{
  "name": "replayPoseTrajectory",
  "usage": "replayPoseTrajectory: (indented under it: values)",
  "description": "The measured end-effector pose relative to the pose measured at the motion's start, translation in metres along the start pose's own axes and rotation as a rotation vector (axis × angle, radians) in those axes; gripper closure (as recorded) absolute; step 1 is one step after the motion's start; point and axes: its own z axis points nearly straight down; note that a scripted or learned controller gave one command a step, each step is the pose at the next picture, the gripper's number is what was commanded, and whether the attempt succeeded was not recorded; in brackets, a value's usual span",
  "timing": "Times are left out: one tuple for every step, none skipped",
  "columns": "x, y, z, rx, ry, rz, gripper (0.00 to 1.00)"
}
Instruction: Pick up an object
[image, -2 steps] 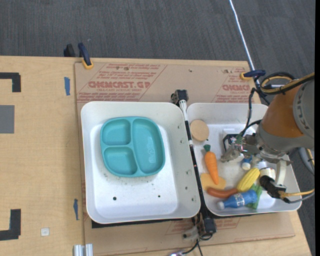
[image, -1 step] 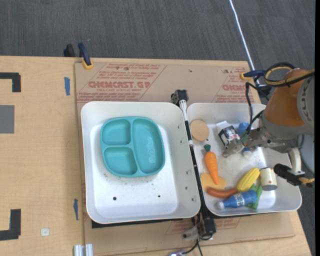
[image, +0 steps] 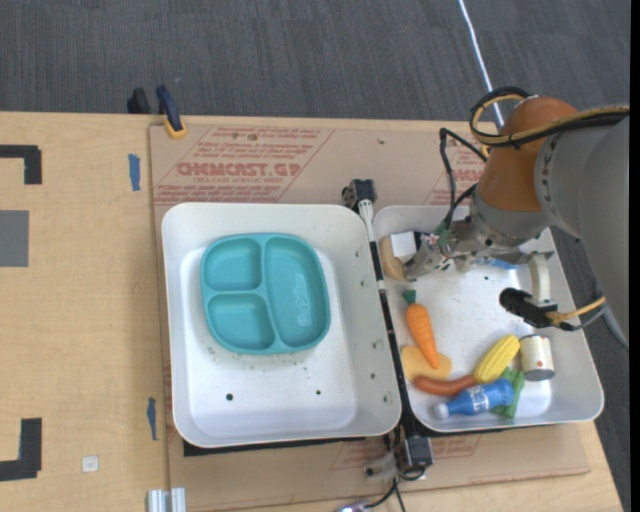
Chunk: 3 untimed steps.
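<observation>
My gripper (image: 437, 257) hangs low over the far left part of the right bin (image: 575, 395), under the grey wrist with its orange band. Just left of it a tan piece (image: 392, 267) lies against the bin wall, with a small white block (image: 403, 243) behind it. An orange carrot (image: 423, 335) lies a little nearer the front than the gripper, apart from it. At the front of the bin lie a yellow corn cob (image: 497, 358), a red sausage (image: 445, 384), a blue bottle (image: 478, 401) and a green piece (image: 516, 385). A pale cylinder (image: 537, 357) stands right of the corn.
The left bin (image: 190, 400) holds a teal divided plate (image: 266, 293). A ridge where the two bin rims meet runs between the bins. Both bins rest on a cardboard sheet (image: 240, 160) on the wooden bench.
</observation>
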Motion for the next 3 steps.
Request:
replayPoseTrajectory:
  values:
    - [0.000,-0.056,-0.001,0.000,-0.002,0.037,0.00]
    - [0.026,-0.156,-0.001,0.000,-0.001,0.034,0.00]
    - [0.025,-0.154,-0.012,-0.008,-0.005,0.036,1.00]
